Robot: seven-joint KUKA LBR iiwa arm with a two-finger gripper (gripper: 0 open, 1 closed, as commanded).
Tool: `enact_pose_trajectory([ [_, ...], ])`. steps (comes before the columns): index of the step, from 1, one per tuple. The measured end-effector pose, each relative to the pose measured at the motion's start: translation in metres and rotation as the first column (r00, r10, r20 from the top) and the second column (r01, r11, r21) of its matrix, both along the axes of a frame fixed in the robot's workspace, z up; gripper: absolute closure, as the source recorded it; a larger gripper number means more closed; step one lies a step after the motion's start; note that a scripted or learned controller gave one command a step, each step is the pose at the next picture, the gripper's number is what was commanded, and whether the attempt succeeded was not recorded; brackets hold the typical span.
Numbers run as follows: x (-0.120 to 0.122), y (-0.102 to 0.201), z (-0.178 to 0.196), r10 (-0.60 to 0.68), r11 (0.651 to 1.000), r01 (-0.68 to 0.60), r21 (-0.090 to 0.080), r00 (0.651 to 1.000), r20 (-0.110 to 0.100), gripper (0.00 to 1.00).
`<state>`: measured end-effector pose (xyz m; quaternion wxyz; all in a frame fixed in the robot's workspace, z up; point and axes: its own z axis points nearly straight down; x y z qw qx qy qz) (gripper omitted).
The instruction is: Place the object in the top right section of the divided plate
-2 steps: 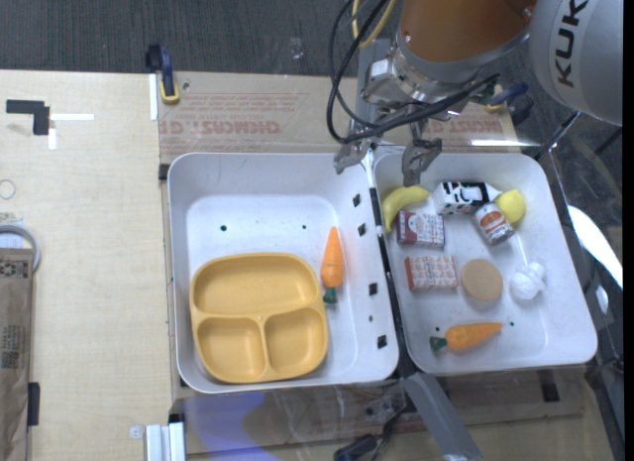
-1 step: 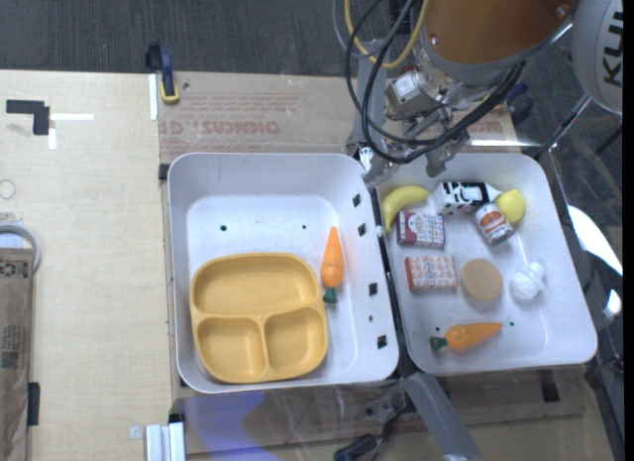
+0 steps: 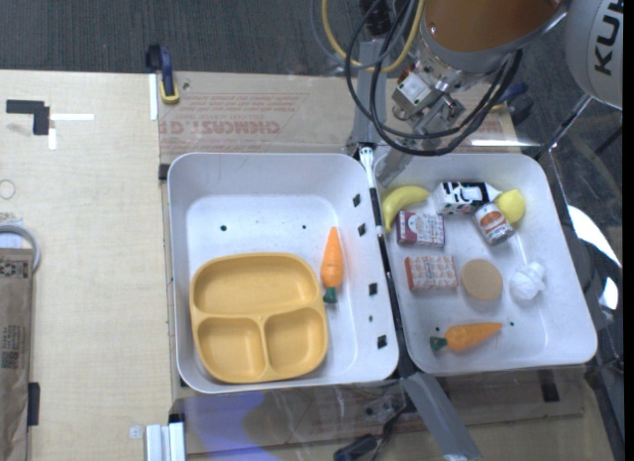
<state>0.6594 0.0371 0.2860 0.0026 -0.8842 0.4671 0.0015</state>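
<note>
A yellow divided plate (image 3: 195, 300) lies in the left bin (image 3: 198, 191), with one wide section at the back and two smaller ones at the front. A small orange carrot (image 3: 332, 259) lies on the bin floor just off the plate's back right corner, its green end toward the front. My gripper (image 3: 384, 159) hangs over the rear of the wall between the two bins, above and behind the carrot, under the grey and orange arm (image 3: 475, 3). I see nothing held in it.
The right bin (image 3: 565, 340) holds a banana (image 3: 400, 199), a cow-patterned carton (image 3: 464, 195), a lemon (image 3: 511, 205), a can (image 3: 493, 223), two small boxes (image 3: 422, 229), a round biscuit (image 3: 482, 280), a white lump (image 3: 527, 282) and a second carrot (image 3: 468, 335).
</note>
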Motion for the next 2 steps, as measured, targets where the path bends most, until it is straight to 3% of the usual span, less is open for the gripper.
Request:
enact_pose_trajectory([
  [1,0.000,0.026,0.008,0.246,0.969,-0.246,0.000,0.969,0.000,0.00],
  [2,0.000,0.037,0.007,0.461,0.888,-0.461,-0.001,0.888,0.001,0.00],
])
